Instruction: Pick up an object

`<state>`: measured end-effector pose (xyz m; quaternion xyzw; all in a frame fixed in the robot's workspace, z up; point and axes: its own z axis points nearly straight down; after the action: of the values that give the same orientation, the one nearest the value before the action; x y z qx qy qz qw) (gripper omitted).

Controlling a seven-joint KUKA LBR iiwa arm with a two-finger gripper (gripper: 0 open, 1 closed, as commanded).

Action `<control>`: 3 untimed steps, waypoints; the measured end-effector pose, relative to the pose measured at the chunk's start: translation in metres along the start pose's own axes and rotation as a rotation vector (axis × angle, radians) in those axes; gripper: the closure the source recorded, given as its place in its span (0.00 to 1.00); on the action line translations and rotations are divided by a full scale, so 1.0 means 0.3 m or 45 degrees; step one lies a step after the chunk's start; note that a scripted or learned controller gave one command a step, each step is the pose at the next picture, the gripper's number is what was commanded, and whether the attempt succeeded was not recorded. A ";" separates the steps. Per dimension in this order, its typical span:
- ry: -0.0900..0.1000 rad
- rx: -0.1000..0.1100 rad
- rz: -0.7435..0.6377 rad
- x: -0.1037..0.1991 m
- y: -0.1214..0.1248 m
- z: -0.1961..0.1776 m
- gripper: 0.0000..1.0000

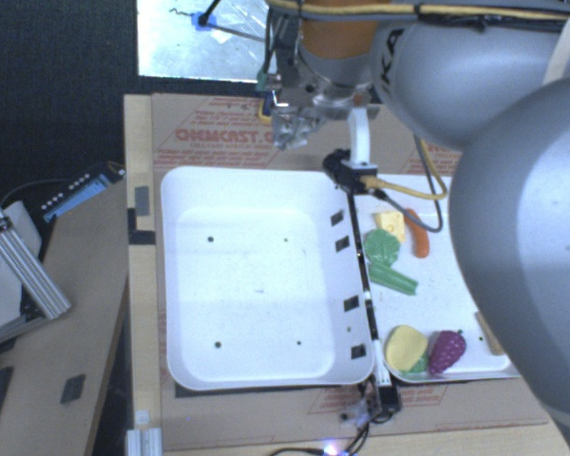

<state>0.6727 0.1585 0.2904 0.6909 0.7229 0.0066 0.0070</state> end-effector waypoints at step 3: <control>0.002 0.021 0.051 0.255 -0.004 0.110 1.00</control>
<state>0.6688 0.2347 0.2574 0.7053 0.7089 0.0015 0.0006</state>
